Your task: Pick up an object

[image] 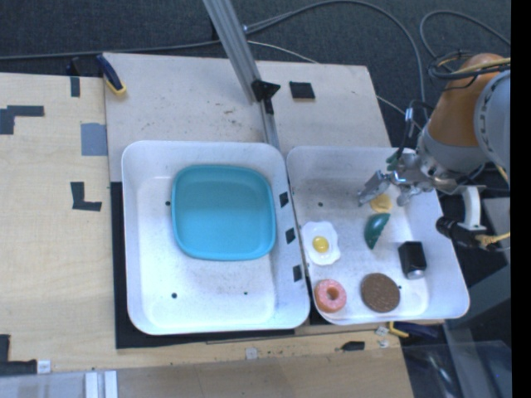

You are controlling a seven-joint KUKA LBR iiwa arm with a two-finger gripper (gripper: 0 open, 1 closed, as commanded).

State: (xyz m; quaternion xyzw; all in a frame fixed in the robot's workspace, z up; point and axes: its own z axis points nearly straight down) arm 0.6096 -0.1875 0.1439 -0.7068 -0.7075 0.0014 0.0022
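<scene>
Arm over the right bin, gripper low above a small yellow piece, nothing seen between its fingers

The grey two-finger gripper (pixel 383 187) hangs over the upper part of the right-hand shallow white bin (pixel 332 168), its fingers spread apart and holding nothing; a small yellow object (pixel 381 203), possibly a toy food piece, lies directly beneath its tips, contact not discernible. Just below that lies a dark green teardrop-shaped object (pixel 376 229). A white fried-egg toy with a yellow yolk (pixel 321 245) rests near the bin's left wall, a pink-frosted doughnut toy (pixel 330 295) and a brown round disc (pixel 380 292) lie along the near edge, and a black rectangular block (pixel 411 259) sits to the right. The left-hand shallow white bin (pixel 149 247) contains a square turquoise plastic plate (pixel 224 212)
</scene>
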